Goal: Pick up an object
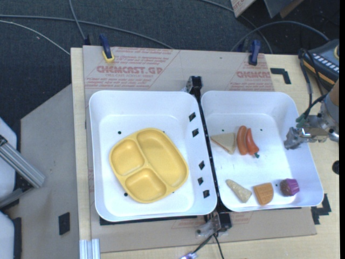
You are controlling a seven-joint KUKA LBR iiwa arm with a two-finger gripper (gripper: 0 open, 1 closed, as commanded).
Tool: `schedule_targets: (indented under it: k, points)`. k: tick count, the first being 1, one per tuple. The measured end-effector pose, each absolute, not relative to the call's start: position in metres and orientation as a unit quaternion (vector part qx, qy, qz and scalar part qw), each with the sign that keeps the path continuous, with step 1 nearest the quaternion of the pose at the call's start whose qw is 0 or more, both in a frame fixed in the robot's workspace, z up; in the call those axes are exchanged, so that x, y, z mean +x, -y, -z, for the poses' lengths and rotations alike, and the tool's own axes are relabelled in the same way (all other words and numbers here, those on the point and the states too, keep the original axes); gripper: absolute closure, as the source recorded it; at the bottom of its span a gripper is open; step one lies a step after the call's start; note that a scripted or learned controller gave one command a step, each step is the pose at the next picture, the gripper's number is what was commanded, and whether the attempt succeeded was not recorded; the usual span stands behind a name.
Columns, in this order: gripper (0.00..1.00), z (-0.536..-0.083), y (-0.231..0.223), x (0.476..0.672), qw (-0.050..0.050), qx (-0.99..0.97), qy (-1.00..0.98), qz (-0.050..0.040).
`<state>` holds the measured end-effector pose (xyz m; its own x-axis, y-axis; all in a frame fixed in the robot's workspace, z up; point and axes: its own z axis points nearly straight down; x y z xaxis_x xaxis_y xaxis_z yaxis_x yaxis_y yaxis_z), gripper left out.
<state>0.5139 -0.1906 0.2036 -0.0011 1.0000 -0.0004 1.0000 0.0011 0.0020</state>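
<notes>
Left of gripper (295, 138): carrots (247, 141), well apart.

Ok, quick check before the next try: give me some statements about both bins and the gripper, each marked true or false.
1. The yellow divided plate lies in the left bin. True.
2. The right bin holds the purple piece at its near right corner. True.
3. The gripper grips the orange-red carrot-like piece. False: it hangs at the right rim, apart from it.
4. The plate has two compartments. False: three.
</notes>
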Motion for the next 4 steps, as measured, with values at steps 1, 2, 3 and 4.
schedule_targets:
  k: [1,2,3,4]
  points:
    - [1.00,-0.197,0.142,0.538,0.000,0.705,-0.709,-0.0013]
    - [1.00,-0.200,0.104,0.561,0.001,0.705,-0.709,-0.0011]
    - [1.00,-0.212,0.051,0.593,0.001,0.704,-0.710,-0.0022]
    - [1.00,-0.223,-0.007,0.617,0.000,0.704,-0.710,-0.0022]
